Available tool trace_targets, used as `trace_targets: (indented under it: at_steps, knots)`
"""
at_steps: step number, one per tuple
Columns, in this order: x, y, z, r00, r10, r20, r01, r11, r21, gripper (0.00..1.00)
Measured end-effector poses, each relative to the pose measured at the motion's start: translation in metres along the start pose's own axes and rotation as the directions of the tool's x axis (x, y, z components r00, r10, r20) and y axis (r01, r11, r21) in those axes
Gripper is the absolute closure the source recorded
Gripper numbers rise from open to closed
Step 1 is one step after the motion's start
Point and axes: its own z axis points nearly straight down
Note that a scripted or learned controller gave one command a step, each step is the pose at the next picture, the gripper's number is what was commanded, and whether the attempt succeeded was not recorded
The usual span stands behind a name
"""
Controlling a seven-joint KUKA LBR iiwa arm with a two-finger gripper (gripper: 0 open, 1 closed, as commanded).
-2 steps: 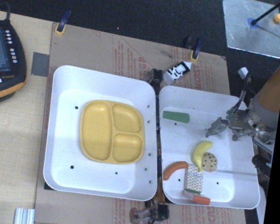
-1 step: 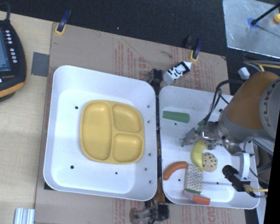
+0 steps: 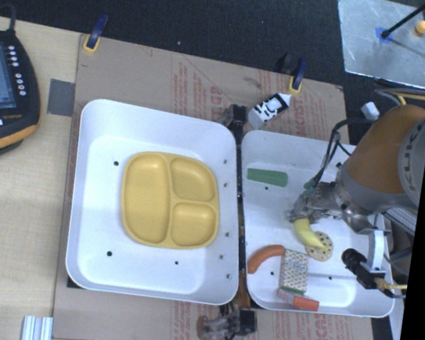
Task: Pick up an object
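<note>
Cardboard is lining the bench beneath two white bins; the gripper is hanging low in the right bin, beside the yellow banana, seemingly lining up a grasp; jaw state unclear.

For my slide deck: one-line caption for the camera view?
Arm's gripper hovers above a banana in the right bin; yellow divided plate fills the left bin.
</note>
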Motion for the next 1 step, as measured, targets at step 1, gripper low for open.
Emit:
trace_targets:
  at_steps: [1]
  knots:
    - [0.0899, 0.03, -0.0911, 1.0, 0.005, -0.003, -0.005, 1.0, -0.005, 1.0]
